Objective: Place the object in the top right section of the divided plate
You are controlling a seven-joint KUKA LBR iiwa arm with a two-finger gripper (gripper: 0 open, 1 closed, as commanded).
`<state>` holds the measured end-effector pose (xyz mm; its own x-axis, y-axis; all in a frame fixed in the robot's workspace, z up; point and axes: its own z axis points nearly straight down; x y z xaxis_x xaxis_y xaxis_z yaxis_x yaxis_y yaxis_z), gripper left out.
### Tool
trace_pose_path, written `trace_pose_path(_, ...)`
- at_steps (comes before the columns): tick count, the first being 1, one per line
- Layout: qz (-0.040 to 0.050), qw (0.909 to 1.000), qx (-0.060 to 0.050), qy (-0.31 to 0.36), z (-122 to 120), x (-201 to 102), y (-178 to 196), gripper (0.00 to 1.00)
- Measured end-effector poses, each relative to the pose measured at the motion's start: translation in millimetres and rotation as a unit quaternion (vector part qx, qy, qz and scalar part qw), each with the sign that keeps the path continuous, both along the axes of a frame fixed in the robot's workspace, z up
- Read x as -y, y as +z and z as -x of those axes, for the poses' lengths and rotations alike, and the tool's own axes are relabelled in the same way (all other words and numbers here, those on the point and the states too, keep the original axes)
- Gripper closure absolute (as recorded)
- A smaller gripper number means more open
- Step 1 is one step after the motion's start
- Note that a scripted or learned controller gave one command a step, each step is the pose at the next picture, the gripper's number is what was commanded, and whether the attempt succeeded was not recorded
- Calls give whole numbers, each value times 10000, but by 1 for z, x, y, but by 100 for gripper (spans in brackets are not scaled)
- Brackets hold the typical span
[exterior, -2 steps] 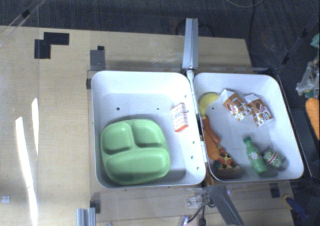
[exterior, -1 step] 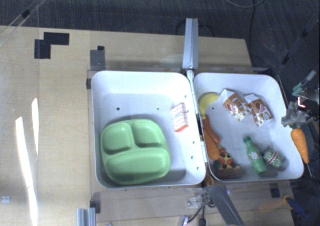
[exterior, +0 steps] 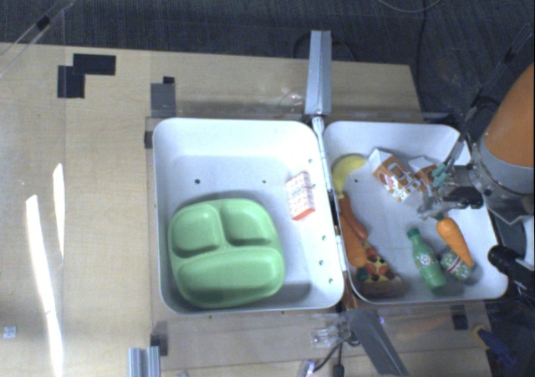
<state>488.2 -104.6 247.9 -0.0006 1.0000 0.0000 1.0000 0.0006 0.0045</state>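
A green divided plate [exterior: 226, 252] lies in the left bin [exterior: 180, 145], near its front. It has two small sections at the back and one large section at the front, and all three hold nothing. My gripper [exterior: 440, 196] hangs low over the right bin [exterior: 399, 221], near its right wall. It sits just above an orange carrot [exterior: 454, 238] and beside an orange and white snack packet [exterior: 398, 178]. Nothing shows clearly in its grasp.
A small red and white carton [exterior: 299, 196] lies in the left bin, right of the plate. The right bin also holds a yellow fruit [exterior: 349, 170], a green bottle [exterior: 426, 259], a small can [exterior: 456, 266], long carrots [exterior: 352, 236] and a dark packet [exterior: 378, 272].
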Motion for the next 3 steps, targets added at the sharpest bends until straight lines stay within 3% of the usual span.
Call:
trace_pose_path(1,-1,10000,-2,5,-82,-49,-19,100)
trace_pose_path(2,-5,10000,-9,-51,-71,-103,-63,100)
trace_pose_path(3,3,9985,-2,554,-46,-17,-66,100)
